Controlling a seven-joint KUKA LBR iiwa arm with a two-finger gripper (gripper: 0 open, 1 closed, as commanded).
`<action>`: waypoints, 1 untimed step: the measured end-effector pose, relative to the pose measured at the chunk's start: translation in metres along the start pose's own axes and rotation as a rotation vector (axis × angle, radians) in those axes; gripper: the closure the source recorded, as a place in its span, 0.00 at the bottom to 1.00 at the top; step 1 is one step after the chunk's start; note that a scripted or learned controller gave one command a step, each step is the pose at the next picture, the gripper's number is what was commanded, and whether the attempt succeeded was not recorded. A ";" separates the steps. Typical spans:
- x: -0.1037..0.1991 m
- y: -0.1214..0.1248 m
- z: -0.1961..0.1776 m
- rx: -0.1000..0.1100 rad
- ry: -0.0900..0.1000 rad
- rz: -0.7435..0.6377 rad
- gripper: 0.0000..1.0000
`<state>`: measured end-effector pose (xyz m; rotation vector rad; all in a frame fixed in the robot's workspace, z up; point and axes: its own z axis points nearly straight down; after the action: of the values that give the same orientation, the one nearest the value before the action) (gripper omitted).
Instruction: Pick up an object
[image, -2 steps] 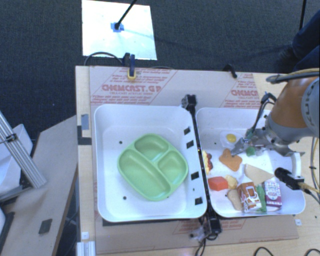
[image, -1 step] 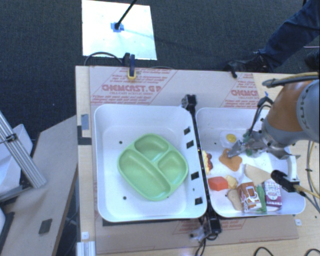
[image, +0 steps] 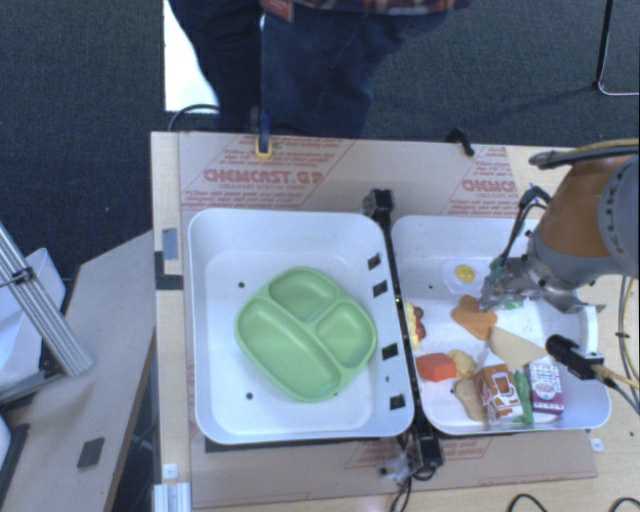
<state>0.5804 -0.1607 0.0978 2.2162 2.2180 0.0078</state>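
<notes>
The right bin (image: 432, 240) holds several toy foods: a fried egg (image: 463, 272), an orange wedge (image: 473, 318), a pale bread slice (image: 516, 347), a red piece (image: 435, 366), a tan lump (image: 463, 362) and two small packets (image: 512, 390). My gripper (image: 497, 295) hangs low over the bin's middle, just right of the egg and at the upper edge of the orange wedge. The wrist above hides the fingertips, and I see nothing lifted.
The left bin (image: 225, 250) holds a green divided plate (image: 306, 332). A black clamp strip (image: 392, 300) joins the two bins. A person in jeans (image: 300, 60) stands behind the bench. A metal frame (image: 40, 310) leans at the far left.
</notes>
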 end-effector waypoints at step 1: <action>0.000 0.002 -0.043 0.003 0.000 -0.003 1.00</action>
<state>0.5825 -0.1607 0.1412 2.2139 2.2226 0.0043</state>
